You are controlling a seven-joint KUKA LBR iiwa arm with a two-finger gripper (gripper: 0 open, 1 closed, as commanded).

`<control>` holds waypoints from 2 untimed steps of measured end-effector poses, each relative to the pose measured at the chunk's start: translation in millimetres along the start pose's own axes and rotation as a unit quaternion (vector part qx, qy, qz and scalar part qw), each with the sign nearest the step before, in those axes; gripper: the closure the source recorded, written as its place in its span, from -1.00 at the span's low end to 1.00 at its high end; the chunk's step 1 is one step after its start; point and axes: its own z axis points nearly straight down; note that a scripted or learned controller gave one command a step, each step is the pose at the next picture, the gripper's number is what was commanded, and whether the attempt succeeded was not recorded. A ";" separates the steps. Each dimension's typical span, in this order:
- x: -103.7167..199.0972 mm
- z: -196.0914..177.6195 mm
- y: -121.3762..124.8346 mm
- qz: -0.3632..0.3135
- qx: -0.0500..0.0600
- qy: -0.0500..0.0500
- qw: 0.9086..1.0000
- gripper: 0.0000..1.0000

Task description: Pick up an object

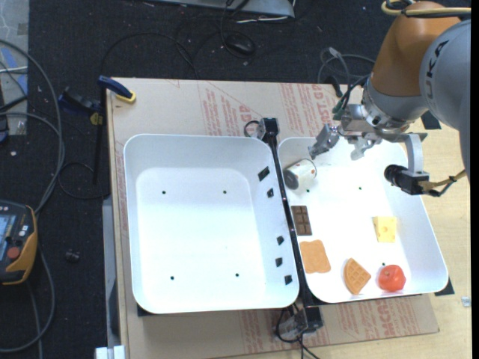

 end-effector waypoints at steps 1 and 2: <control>-19.8 -7.5 -74.9 0.001 0.000 0.000 1.000 -1.00; -70.3 127.3 -107.2 0.003 0.005 0.000 1.000 -1.00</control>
